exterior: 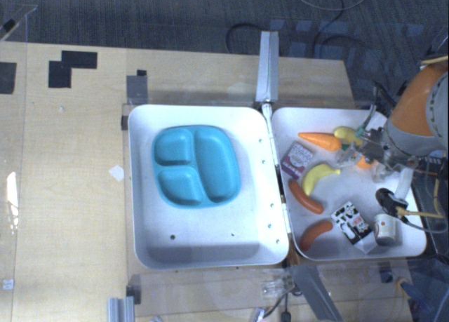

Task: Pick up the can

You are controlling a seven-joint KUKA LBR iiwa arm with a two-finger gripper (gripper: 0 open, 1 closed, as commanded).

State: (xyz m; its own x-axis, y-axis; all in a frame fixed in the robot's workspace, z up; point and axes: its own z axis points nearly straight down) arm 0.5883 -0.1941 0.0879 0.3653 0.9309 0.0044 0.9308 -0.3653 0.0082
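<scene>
The can (384, 229) sits in the right bin's (415, 249) near right corner, just beside a black-and-white box (351, 221). The hand (373, 149) hangs near the lemon (344, 133), and whether it is open cannot be told. Hemmed in by box and bin wall, the can may be nudged away, or the box seized instead.

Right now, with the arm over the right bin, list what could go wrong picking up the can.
1. The can sits close beside the black-and-white box, near the right bin's corner wall. A grasp there may catch the box or strike the wall.
2. The gripper hangs near the carrot and banana, apart from the can. Closing there would likely take the wrong thing.
</scene>
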